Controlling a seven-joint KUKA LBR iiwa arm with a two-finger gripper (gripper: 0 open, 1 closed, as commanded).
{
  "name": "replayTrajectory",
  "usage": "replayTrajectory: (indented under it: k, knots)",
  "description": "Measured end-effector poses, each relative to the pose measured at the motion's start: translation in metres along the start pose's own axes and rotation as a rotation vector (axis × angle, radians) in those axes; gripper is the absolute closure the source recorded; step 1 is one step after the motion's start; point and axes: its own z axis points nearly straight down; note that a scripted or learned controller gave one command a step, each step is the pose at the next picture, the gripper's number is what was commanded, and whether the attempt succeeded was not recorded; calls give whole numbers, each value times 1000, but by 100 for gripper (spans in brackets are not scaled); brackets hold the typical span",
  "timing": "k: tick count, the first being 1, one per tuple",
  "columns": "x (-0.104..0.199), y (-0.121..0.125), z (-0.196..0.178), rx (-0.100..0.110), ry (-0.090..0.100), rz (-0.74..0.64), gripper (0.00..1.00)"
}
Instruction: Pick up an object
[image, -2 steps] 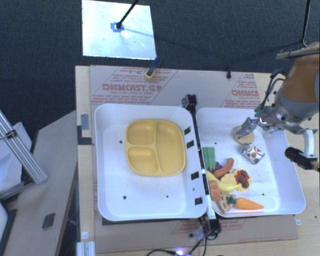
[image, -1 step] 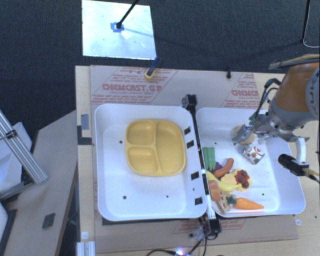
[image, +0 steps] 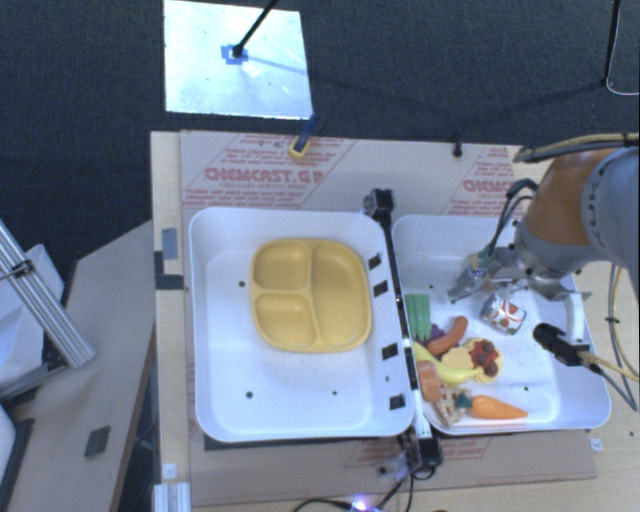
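The right bin (image: 440, 235) holds a pile of toy food along its left and front: a green piece (image: 418, 314), a red sausage (image: 448, 333), a yellow banana (image: 450, 371), dark red berries (image: 484, 352) and an orange carrot (image: 496, 408). A small silver and red object (image: 503, 314) lies a little apart, to the right of the pile. My gripper (image: 482, 285) hangs low over the middle of the right bin, just up and left of that silver and red object. Whether it touches the object is unclear.
A yellow divided plate (image: 310, 295) lies in the left bin (image: 215, 400). A black divider (image: 392, 300) runs between the bins. The grey and orange arm (image: 575, 215) covers the right bin's far right corner, with a black cable (image: 562, 346) trailing over its right rim.
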Motion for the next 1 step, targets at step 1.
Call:
replayTrajectory:
  k: [1]
  knots:
    - [0,1,4,-3,-1,1,0]
